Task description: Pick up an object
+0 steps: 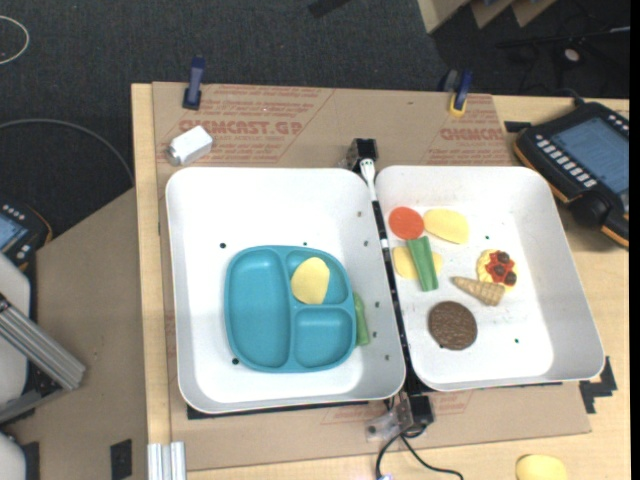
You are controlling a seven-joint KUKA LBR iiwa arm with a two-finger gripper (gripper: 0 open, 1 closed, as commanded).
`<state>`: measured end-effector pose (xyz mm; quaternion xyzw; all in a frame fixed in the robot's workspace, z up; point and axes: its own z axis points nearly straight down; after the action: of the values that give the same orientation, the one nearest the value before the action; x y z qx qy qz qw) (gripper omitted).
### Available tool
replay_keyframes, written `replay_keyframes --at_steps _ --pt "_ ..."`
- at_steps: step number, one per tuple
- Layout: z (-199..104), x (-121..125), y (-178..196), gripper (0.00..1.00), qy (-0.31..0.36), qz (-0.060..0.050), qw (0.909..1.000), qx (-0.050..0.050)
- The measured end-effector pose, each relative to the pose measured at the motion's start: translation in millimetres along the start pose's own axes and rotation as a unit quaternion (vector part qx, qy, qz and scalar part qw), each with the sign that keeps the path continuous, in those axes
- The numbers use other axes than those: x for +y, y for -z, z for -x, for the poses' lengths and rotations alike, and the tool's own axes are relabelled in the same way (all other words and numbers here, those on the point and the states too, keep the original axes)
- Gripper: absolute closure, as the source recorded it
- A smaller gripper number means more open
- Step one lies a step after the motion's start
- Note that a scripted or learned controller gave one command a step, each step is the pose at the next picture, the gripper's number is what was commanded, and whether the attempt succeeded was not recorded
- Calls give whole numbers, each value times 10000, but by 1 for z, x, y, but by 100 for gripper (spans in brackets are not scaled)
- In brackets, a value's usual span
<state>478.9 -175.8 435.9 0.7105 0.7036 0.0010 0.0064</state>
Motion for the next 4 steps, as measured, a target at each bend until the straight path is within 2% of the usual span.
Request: replay_keyframes --at_steps 1,2,3,4 --pt "-24 8 107 100 61 28 10000 14" --pt "-11 -2 -52 100 38 -133 9999 57" --pt "-49 2 84 100 74 33 10000 21" --pt "-55 -2 -71 100 46 -133 9999 54"
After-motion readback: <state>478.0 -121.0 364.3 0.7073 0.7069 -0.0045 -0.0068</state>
